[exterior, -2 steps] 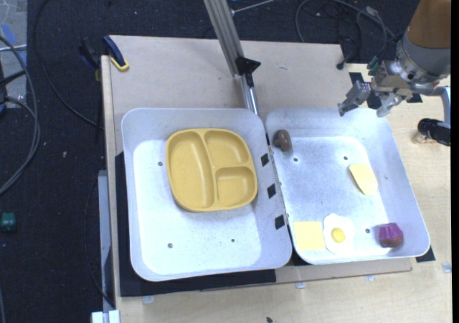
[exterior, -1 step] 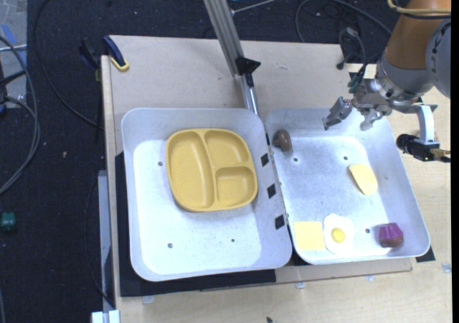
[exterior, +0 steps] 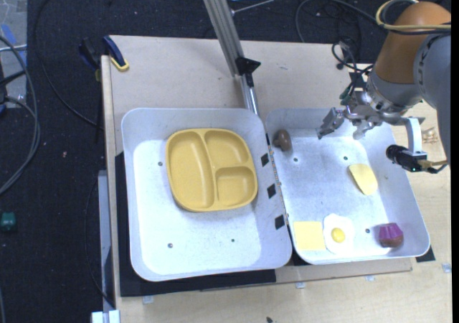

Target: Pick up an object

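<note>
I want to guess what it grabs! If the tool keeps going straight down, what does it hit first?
Probably bare floor of the right bin, under the tool; the brown potato-like lump sits off to the side. Depth is unclear.

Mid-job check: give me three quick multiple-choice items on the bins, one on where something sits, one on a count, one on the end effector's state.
1. Where does the yellow divided plate sit?
A. left bin
B. right bin
C. bare bench

2. How many loose items lie in the right bin?
A. two
B. five
C. eight

3. What is between the end effector fingers?
A. the purple item
B. the brown item
C. nothing visible

Answers: 1 A, the plate rests on the left bin floor. 2 B, brown item, yellow wedge, yellow square, fried egg, purple item. 3 C, it hangs above the right bin's far edge, apart from every item.
</note>
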